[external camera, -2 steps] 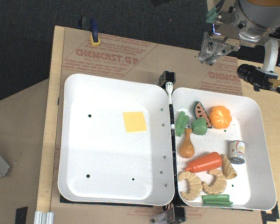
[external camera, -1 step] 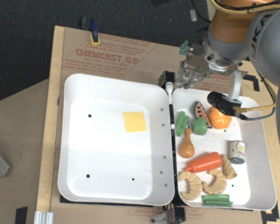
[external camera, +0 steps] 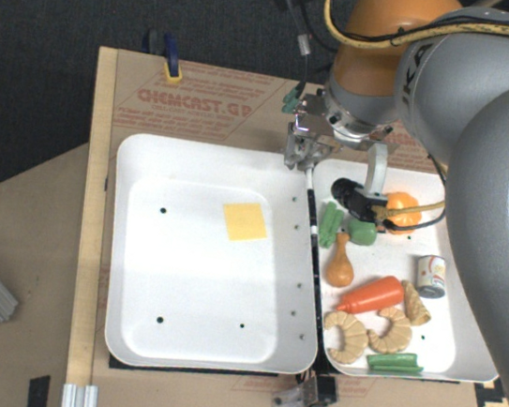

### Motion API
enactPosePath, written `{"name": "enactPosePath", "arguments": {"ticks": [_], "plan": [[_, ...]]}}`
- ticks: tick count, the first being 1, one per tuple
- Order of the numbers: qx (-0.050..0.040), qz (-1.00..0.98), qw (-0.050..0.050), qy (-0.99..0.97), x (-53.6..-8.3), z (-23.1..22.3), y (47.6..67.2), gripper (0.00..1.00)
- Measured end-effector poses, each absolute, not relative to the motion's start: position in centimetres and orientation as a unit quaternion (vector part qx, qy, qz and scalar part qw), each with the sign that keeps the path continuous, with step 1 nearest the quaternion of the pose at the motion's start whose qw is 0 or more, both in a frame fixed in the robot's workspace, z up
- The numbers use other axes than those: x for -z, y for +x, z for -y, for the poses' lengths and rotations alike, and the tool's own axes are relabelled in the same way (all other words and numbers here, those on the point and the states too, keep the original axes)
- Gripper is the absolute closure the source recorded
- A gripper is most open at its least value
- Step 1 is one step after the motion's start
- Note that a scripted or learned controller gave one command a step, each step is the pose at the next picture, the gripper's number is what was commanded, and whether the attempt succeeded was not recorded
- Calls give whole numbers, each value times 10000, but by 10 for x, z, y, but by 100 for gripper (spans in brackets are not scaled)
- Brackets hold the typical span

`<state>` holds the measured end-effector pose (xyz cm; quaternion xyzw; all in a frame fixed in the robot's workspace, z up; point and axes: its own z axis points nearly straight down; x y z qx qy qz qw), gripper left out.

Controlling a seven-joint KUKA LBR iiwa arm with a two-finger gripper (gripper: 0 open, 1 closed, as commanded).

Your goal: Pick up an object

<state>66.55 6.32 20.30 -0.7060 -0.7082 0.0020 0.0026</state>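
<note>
Your claw (external camera: 301,157) hangs at top centre, above the upper left corner of the right bin (external camera: 459,356); you cannot tell whether it is apart or together. The carrot (external camera: 372,294), lower right in that bin, looks light, stiff and slick, so take it across its thick middle. The brown board (external camera: 203,105) reads "CHEMCAST GP".

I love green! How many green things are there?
3, in the right bin: green stick and green block at the back, green pod in front. The arm may hide more.
</note>
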Motion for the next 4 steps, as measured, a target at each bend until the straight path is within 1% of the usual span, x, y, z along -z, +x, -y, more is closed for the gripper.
{"name": "enactPosePath", "arguments": {"ticks": [1,2,3,4], "plan": [[91,7088,-62,-7053,-407,-103,668,100],[63,7091,-28,-7051,-492,-121,586,100],[40,7107,-4,-7035,-526,-189,518,100],[-2,7047,3,-7095,-537,-112,477,100]]}}
